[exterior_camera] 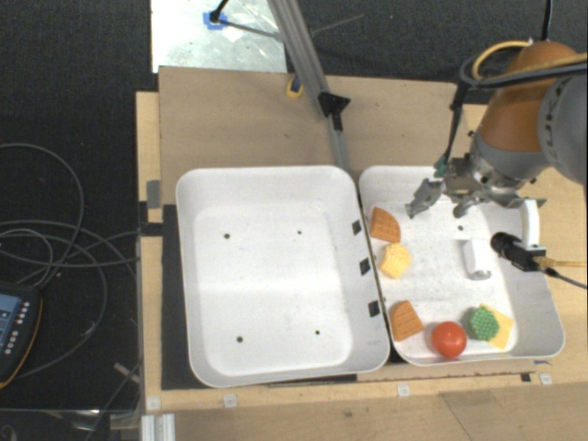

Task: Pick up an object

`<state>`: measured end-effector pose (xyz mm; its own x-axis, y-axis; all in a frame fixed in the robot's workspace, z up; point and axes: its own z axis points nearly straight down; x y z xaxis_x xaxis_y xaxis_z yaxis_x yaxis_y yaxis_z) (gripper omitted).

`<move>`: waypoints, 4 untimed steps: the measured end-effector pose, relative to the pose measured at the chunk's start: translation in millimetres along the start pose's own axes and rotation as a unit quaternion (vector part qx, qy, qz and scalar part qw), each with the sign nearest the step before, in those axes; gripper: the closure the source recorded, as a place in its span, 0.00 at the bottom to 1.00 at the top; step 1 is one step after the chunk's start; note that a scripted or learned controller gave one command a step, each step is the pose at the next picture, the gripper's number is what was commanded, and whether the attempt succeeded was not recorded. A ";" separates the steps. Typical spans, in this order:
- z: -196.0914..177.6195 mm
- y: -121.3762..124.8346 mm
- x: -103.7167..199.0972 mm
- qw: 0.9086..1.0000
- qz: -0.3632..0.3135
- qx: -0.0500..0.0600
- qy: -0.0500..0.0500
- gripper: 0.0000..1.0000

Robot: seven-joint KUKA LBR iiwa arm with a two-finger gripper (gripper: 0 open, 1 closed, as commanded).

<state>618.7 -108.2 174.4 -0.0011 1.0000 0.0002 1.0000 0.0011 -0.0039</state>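
Objects lie in the right bin point(548, 338): orange wedge point(385, 224), yellow piece point(396, 262), orange piece point(405, 320), red ball point(448, 339), green-yellow item point(488, 324), white block point(476, 258). Gripper point(442, 205) hovers above the bin's far end, fingers spread wide, gripping nothing.

Two white bins point(266, 184); two orange wedges point(385, 224); one yellow piece point(396, 262); one tomato point(449, 339); one green-yellow item point(486, 324).
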 end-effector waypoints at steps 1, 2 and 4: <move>43.3 -3.1 5.2 1.000 0.000 0.000 0.000 0.00; 81.3 -0.2 6.3 1.000 0.000 -0.005 0.001 0.00; 11.8 5.7 -5.4 1.000 0.000 -0.006 -0.001 1.00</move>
<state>624.4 -113.6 162.5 -0.0007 1.0000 -0.0017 1.0000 0.0007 0.0076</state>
